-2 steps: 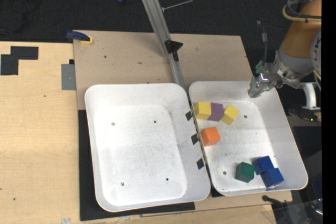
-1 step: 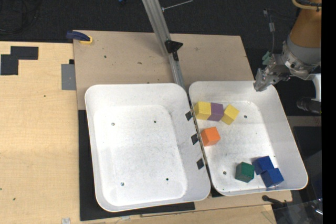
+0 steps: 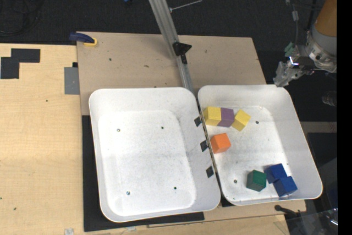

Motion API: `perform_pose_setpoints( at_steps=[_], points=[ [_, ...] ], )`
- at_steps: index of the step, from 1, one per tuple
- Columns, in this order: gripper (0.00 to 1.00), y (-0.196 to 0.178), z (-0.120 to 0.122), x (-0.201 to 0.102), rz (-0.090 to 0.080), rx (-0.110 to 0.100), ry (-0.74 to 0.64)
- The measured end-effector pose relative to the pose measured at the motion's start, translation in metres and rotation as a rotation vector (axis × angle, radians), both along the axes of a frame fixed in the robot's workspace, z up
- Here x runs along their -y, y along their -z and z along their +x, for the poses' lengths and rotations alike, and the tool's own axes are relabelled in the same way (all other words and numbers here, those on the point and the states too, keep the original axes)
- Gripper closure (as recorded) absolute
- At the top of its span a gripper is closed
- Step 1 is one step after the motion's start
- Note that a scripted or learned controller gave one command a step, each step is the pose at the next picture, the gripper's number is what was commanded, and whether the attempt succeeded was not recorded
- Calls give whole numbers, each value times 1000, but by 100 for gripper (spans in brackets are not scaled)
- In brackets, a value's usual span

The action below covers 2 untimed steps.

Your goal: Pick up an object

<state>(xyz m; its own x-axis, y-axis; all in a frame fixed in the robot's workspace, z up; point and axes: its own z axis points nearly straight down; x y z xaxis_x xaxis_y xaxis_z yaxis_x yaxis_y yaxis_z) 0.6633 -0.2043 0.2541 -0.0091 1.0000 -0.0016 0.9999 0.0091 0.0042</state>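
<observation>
The right bin holds several small blocks. A yellow block, a purple block and a second yellow block sit in a row near its far left. Below them lies an orange block. A green block and two blue blocks rest near the front right corner. My gripper hangs outside the bin, just beyond its far right corner, with nothing seen in it.
The left bin lies beside the right one, with black clips along the shared wall. A slanted aluminium rail rises behind the bins. A blue and yellow clamp sits at the board's far left corner.
</observation>
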Motion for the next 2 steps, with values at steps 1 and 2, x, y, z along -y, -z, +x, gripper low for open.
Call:
perform_pose_setpoints(
  at_steps=[1, 2],
  points=[
    [100, -6, -15, -47, 4, -6, 5],
    [100, -9, -28, -100, 5, -8, 5]
  ],
)
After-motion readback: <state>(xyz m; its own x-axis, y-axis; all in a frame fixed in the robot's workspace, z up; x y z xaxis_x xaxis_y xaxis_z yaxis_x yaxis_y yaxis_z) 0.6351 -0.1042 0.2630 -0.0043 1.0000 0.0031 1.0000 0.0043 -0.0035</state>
